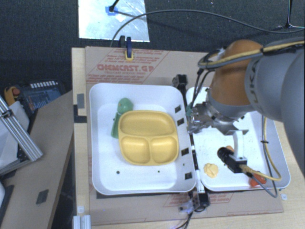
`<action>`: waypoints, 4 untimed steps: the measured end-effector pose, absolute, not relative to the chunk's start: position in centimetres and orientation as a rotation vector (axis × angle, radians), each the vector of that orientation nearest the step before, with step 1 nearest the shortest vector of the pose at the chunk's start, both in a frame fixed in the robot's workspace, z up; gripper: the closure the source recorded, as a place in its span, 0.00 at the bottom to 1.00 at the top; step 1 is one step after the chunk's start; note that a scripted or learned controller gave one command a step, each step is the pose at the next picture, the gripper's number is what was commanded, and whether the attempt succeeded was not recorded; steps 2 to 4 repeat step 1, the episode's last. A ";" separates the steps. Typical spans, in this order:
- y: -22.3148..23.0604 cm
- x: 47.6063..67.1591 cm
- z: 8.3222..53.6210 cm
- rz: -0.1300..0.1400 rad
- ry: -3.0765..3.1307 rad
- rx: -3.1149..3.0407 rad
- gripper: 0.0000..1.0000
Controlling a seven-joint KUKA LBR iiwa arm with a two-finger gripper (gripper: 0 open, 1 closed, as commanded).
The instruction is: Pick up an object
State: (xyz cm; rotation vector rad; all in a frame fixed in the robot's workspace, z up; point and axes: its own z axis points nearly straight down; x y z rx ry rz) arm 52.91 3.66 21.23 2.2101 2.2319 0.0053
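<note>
Grey arm with orange band (238,75) in from the right of the frame, wrist low over the right white bin (208,147), likely for a reach into it. Pincer (194,120) by that bin's left wall, largely under the wrist: spread or pressed together, cannot tell. Likeliest pick, a small pale yellow lump (210,170), free, lower in the frame than the pincer, near but apart. Orange piece (258,179) lower right, too small to identify. In the left white bin (105,171), yellow three-compartment plastic tray (147,136) flat, hiding part of a green rounded object (121,109).
</note>
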 end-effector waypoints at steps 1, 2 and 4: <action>7.8 53.9 21.7 0.005 2.229 2.212 1.00; 7.8 53.9 21.7 0.005 2.229 2.212 1.00; 7.8 53.9 21.7 0.005 2.229 2.212 1.00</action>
